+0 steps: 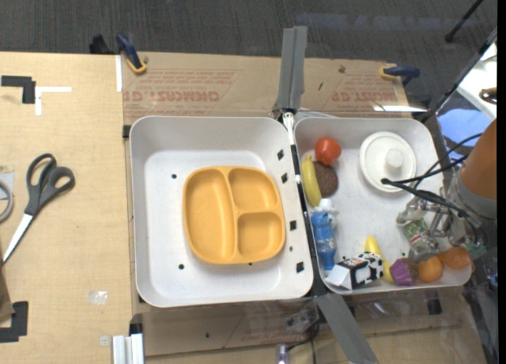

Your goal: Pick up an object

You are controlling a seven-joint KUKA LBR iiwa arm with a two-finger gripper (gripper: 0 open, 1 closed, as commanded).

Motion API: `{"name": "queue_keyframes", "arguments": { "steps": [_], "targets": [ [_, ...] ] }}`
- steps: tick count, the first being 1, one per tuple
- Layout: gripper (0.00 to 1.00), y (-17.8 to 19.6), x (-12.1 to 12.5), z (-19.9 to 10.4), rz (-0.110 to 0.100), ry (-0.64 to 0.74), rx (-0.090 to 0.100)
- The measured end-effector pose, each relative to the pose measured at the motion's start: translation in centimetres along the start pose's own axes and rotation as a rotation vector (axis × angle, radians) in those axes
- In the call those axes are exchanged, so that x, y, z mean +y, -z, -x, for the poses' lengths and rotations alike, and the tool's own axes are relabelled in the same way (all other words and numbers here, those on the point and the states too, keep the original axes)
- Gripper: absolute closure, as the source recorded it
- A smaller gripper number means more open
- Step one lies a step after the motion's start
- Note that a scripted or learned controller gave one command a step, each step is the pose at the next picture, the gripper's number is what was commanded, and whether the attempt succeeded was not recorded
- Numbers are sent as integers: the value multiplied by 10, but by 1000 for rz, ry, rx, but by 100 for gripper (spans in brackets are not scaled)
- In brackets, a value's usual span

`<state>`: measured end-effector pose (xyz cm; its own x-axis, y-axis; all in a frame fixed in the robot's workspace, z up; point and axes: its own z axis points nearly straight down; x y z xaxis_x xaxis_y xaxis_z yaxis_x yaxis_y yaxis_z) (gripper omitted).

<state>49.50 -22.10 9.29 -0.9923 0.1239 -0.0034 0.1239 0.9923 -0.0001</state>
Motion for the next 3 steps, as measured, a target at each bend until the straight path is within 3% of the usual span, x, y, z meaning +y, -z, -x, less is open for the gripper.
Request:
{"name": "queue_keyframes", "arguments": {
  "steps": [1, 2, 3],
  "targets": [
    [0, 9, 135, 52, 1, -21, 0],
    [0, 89, 22, 90, -1, -230, -1],
    [0, 0, 33, 8, -1, -350, -1]
  ]
}}
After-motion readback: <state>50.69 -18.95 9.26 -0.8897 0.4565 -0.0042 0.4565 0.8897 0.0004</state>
